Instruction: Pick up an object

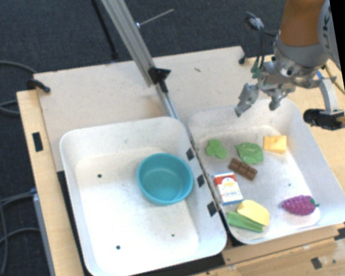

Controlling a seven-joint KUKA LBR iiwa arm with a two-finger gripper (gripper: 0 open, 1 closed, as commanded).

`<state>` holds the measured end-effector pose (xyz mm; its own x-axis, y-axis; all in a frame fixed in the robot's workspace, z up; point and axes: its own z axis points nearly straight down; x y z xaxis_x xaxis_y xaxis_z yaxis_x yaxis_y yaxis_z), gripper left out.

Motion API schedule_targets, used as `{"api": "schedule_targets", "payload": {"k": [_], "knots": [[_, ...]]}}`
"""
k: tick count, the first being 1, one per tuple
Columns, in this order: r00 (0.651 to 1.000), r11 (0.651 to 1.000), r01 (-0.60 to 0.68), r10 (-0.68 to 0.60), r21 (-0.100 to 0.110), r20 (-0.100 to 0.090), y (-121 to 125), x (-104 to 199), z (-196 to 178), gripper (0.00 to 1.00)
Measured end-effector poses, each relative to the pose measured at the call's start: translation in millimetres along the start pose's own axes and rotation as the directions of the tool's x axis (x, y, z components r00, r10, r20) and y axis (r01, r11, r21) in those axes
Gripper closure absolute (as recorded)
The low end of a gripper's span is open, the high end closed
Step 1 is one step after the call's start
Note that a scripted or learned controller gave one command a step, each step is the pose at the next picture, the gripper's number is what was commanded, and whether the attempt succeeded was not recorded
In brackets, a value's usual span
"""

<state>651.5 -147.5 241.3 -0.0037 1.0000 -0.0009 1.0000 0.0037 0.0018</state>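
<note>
Left bin held a teal bowl. Right bin held toy food; yellow cheese wedge sat nearest the gripper, which hung fingers apart, empty, above the bin's far edge. Best approach: descend straight, straddle the wedge.

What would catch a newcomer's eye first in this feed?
Probably the blue bowl, alone in the left bin. Next, the toy food clustered in the right bin, notably the purple grapes near its front corner. The open pincer hangs over that bin's far edge, holding nothing.
</note>
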Motion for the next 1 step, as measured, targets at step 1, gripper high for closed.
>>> {"api": "schedule_targets", "payload": {"k": [1], "knots": [[1.000,1.000,0.000,0.000,0.000,0.001,-0.1,-0.3,0.0,0.00]]}}
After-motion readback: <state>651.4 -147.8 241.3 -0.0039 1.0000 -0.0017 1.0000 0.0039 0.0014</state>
